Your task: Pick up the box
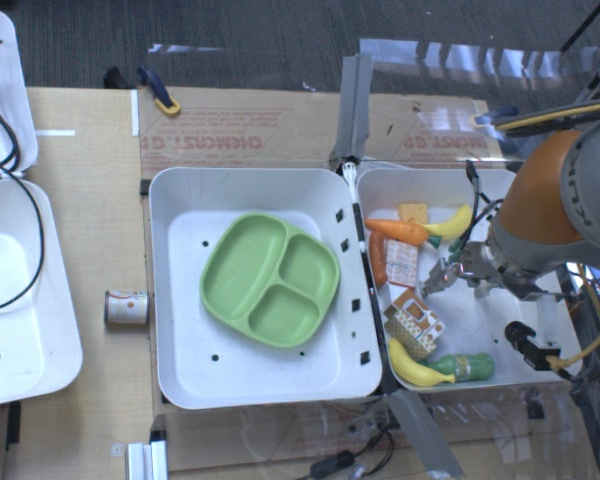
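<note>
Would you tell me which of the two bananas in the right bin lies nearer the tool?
The upper banana, beside the carrot near the bin's far wall, is nearer the tool. The other banana lies by the near wall.

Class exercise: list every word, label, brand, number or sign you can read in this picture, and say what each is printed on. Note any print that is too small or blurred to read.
"CHEMCHI2. GR", roughly, red print seen upside down or mirrored on the cardboard sheet behind the bins; the letters are uncertain.
Brown patterned box in the right bin: print too small to read.
Red and white packet beside the carrot: print blurred, unreadable.
</note>
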Motion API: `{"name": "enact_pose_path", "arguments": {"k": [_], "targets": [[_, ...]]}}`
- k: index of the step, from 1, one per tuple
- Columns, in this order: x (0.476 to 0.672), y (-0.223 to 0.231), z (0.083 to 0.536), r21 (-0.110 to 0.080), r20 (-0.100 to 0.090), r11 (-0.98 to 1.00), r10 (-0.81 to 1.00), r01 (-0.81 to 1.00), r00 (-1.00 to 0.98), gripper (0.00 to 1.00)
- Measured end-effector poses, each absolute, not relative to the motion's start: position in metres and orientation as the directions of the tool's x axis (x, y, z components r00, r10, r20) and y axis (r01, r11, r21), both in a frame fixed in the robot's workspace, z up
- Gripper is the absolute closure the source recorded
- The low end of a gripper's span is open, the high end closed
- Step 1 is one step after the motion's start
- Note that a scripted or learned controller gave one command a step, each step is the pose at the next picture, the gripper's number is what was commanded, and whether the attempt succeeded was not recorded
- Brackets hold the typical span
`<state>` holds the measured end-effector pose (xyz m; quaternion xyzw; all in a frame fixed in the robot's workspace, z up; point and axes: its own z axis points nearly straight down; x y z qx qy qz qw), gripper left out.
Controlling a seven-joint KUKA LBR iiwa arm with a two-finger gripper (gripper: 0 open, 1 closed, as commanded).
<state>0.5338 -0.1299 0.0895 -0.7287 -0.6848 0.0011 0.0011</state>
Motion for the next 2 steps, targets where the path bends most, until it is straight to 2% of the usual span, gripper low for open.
{"name": "enact_pose_path", "arguments": {"k": [1,2], "targets": [[0.477,-0.1987,0.0899,-0.004,0.001,-0.077,0.997,0.997,0.077,0.0],[0.477,-0.1988,0.09,-0.003,0.001,-0.077,0.997,0.997,0.077,0.0]]}}
